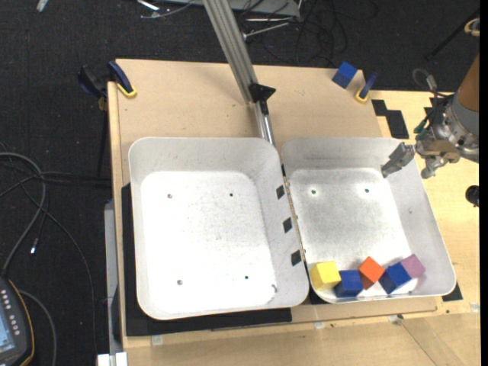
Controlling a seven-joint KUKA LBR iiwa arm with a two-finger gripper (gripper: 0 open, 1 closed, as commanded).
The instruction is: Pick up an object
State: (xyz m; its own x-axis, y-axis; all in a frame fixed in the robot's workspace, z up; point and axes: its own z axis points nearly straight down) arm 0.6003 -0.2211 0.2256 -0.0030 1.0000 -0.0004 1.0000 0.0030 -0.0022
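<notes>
from the camera view, the gripper (412, 162) hangs over the upper right rim of the right bin (343, 158), its two fingers spread apart with nothing between them. the blocks sit well apart from it, bunched along the bin's near edge: a yellow block (325, 273), a blue block (350, 282), an orange block (371, 270), a second blue block (396, 276) and a purple block (412, 265). the left bin (145, 166) lies just beside.
</notes>
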